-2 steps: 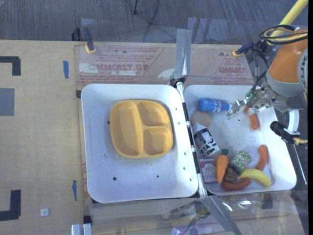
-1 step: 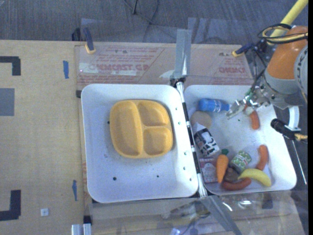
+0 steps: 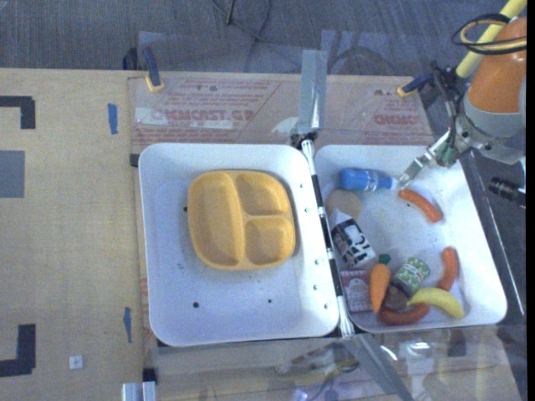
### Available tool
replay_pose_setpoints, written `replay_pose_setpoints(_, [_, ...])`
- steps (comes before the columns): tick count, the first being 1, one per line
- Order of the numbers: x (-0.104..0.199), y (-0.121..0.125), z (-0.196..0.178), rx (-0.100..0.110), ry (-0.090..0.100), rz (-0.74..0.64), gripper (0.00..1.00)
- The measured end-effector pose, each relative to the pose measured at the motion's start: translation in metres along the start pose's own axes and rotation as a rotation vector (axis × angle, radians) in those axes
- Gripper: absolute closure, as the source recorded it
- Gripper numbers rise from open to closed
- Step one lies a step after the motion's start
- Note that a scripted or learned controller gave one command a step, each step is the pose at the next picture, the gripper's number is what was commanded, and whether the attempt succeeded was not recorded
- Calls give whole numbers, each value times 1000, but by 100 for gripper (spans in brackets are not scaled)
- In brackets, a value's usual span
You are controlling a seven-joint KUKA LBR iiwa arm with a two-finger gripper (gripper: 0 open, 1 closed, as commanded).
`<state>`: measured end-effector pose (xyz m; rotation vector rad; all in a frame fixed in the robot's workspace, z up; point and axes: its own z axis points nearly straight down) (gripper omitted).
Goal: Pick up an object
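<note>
My gripper [image 3: 415, 170] hangs over the back of the right bin [image 3: 485, 249], slanting down to the left from the grey wrist and orange band at the right edge. Its tip is just right of a blue bottle [image 3: 365, 180] lying on its side and just above an orange sausage [image 3: 420, 205]. Whether it touches either one I cannot tell, and nothing visibly sits in its grasp. Further forward lie a tan round object [image 3: 343, 203], a black-and-white carton [image 3: 353, 242], a carrot [image 3: 379, 284], a small green can [image 3: 412, 272], a banana [image 3: 436, 301] and two more sausages.
The left bin [image 3: 167, 307] holds a yellow divided plate [image 3: 242, 220]. A metal strip [image 3: 322, 224] divides the two bins. Cardboard [image 3: 217, 111] lies behind them, and cables and a yellow hose [image 3: 485, 32] hang near the arm at the upper right.
</note>
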<state>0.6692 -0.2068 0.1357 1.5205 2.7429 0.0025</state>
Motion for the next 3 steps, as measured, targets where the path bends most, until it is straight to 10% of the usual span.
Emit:
replay_pose_setpoints(1, [16,-58,23,2,2,13,0])
replay_pose_setpoints(2, [9,-43,47,-4,-1,97,0])
replay_pose_setpoints(3, [7,-41,34,-11,-11,97,100])
